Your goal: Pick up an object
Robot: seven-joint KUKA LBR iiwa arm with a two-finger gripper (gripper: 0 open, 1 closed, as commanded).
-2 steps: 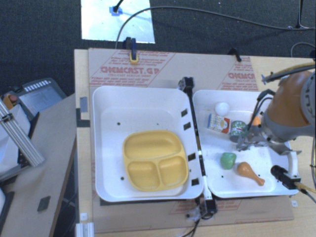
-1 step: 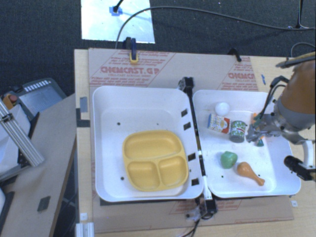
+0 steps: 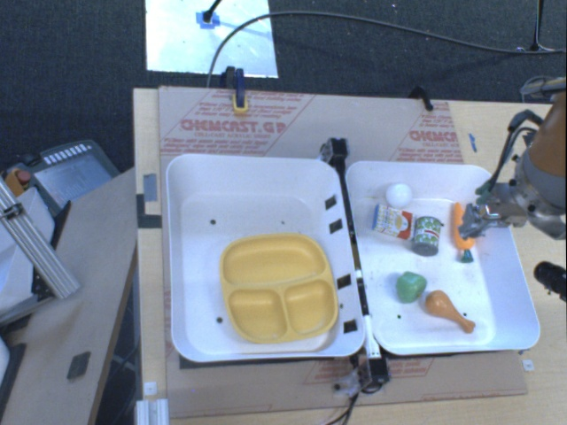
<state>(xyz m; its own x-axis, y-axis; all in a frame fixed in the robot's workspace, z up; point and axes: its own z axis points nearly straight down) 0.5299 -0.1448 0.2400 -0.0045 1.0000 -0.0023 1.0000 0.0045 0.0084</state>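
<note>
Hand (image 3: pixel 471 224) over orange carrot (image 3: pixel 459 227) in right bin (image 3: pixel 514 326); grip state unclear.

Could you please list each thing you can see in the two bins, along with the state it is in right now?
Yellow tray: lying flat in the left bin, compartments bare.
White ball: resting in the right bin.
Small carton: lying on its side.
Can: beside the carton.
Carrot: lying under the pincer.
Green pepper: resting, untouched.
Drumstick: lying flat, untouched.

yellow tray (image 3: pixel 279 289) | white bins (image 3: pixel 252 184) | green pepper (image 3: pixel 410 286) | orange carrot (image 3: pixel 459 228) | white ball (image 3: pixel 398 194)
</note>
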